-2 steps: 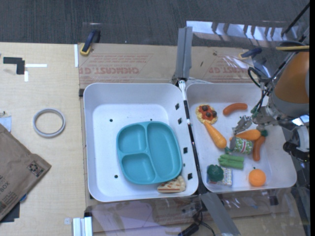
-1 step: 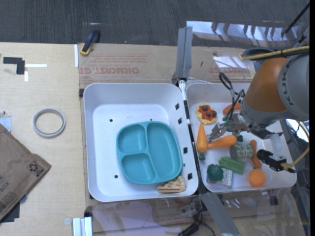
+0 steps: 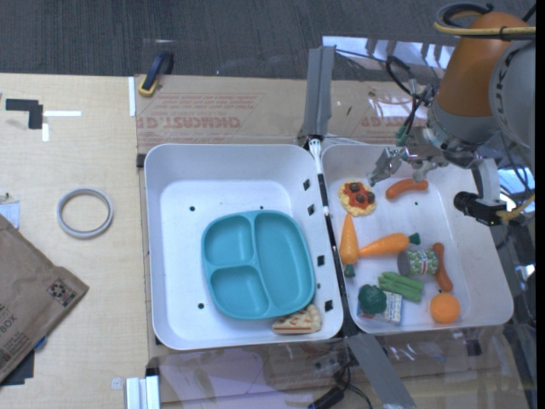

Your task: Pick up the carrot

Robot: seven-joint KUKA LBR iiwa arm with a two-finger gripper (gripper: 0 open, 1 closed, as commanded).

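Carrot (image 3: 385, 245): right bin, flanked by a second carrot (image 3: 348, 239), can (image 3: 418, 262), green beans (image 3: 400, 285). Jaws (image 3: 381, 167): spread, holding nothing.

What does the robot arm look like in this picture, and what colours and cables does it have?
The arm is bulky and rounded, grey with a broad orange band above the wrist. Black cables loop over the orange part and run down toward the wrist. The gripper is small, slim and metallic grey, set at the end of a dark cluster of wrist hardware.
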